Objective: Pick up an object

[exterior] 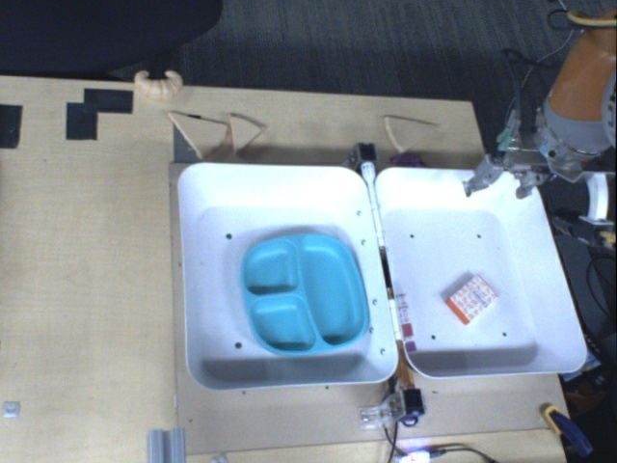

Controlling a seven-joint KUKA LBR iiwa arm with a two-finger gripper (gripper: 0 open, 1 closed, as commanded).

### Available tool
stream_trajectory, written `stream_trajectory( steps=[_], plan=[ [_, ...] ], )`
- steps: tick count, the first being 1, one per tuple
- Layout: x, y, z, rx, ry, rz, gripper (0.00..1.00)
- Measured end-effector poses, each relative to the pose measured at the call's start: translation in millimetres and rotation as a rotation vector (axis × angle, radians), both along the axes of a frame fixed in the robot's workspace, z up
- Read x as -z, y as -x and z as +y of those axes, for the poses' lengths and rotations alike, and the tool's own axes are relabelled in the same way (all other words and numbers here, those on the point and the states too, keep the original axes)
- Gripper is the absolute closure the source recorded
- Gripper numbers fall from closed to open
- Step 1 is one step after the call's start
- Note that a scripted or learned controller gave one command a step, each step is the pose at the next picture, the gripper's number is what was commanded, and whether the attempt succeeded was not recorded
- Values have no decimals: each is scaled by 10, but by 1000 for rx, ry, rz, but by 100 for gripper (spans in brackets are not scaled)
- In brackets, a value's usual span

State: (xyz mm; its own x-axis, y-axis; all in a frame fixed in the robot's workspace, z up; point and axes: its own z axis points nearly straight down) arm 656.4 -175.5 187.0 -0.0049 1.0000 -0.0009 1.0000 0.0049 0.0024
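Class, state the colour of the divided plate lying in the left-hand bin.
The divided plate is bright turquoise blue, shown best in the camera view.

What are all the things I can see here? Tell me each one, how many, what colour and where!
bins: two, white, side by side on the bench.
divided plate: one, blue, three compartments, lying in the left bin.
small box: one, orange and white, lying in the right bin toward its near right side.
bench: one, pale wood, under both bins.
gripper: one, grey metal, above the far right corner of the right bin, with nothing in it.
arm: one, grey with an orange band, reaching in from the right.
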Motion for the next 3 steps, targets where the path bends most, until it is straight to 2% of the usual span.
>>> stream_trajectory(
  steps=[1, 2, 3],
  plan=[
    [927, 65, 665, -2, -2, 2, 0],
    [799, 45, 664, -5, -1, -5, 100],
    [3, 10, 1310, -2, -2, -4, 100]
  ],
)
